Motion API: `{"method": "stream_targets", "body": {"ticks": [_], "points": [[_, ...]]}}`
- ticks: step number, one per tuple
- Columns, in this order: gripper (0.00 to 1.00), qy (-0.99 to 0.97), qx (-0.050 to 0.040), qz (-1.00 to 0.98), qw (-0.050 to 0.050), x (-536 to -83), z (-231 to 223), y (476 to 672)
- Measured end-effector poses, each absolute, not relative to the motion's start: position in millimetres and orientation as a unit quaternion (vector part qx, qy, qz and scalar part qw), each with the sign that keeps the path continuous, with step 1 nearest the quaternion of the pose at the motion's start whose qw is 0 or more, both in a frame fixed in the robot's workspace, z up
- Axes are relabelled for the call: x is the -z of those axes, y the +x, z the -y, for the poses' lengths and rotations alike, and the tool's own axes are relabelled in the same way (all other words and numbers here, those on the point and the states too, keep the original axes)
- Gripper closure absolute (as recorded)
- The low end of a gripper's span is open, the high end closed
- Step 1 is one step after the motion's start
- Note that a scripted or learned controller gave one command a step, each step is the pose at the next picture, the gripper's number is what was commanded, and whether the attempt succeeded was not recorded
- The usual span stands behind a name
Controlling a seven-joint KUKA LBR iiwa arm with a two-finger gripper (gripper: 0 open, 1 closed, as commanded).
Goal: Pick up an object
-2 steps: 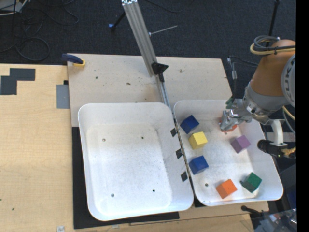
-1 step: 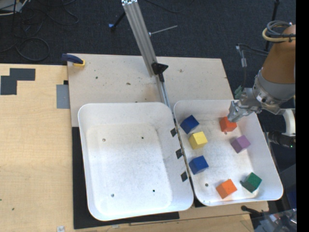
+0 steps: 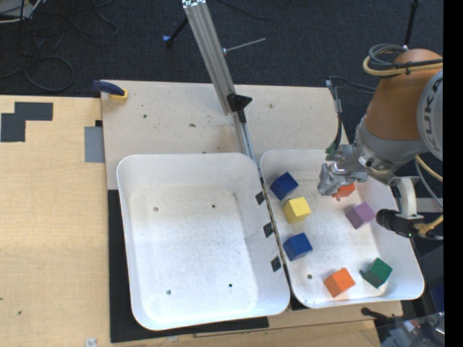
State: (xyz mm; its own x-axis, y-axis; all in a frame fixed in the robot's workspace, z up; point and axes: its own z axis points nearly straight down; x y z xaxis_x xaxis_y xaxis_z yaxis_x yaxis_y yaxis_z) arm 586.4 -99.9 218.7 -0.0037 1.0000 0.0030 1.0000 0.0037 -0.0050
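Gripper [image 3: 335, 181] hung low over the right bin [image 3: 405, 284], near its back edge; couldn't tell whether it was apart, together, or clamped on anything. A small red-orange block [image 3: 346, 190] sat right under/beside the tip, partly hidden by it, so contact w/ it was unclear.

Other stuff in the same bin: purple block [image 3: 359, 214] just beside the red-orange one, toward the front-right. Blue block [image 3: 283, 185] sat to the left of the gripper near the bin's left wall, w/ a yellow block [image 3: 296, 209] just in front of it & a second blue block [image 3: 297, 246] further front. Orange block [image 3: 338, 281] & green block [image 3: 377, 272] lay near each other at the front, well apart from the gripper.

Left bin [image 3: 137, 194] stood alongside, touching the right one at the shared wall, where small black clips [image 3: 268, 229] sat. A slanted metal rail [image 3: 213, 56] rose from behind the bins. Arm [image 3: 398, 118], grey w/ orange band, came in from the right; cables looped over it.
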Motion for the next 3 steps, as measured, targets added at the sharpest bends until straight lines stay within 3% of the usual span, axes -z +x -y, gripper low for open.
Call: {"method": "stream_targets", "body": {"ticks": [1, 2, 3], "points": [[1.0, -0.706, -0.0003, 0.709, 0.003, -221, 46, 579.5], [1.0, -0.706, -0.0014, 0.708, 0.003, -217, 0, 552.2], [1.0, -0.705, -0.001, 0.709, 0.003, -217, -57, 542.6]]}}
